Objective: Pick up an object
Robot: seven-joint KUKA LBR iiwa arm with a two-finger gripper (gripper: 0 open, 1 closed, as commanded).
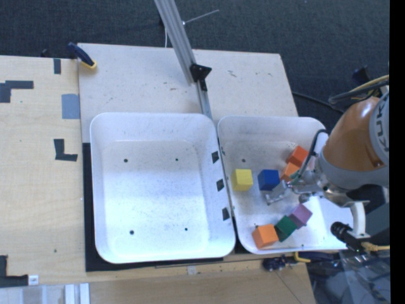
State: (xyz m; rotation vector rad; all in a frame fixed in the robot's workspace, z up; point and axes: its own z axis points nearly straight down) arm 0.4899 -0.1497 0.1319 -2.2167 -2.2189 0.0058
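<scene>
Camera view has the gripper (pixel 278 194) low inside the right bin (pixel 266 128), its metal tips just below the blue cube (pixel 268 178); whether they are parted or pressed together I cannot tell, and nothing sits visibly between them. Left of the tool lies one yellow cube (pixel 243 179). Behind it, close to the wrist, is one orange block (pixel 295 158). Toward the near rim lie one purple block (pixel 302 215), one green block (pixel 287 226) and a second orange cube (pixel 266 235), the three clustered together. Farther left is the left bin (pixel 155 189), both bins resting on a pale wooden bench (pixel 133 81), with dark carpet (pixel 253 11) beyond.
</scene>
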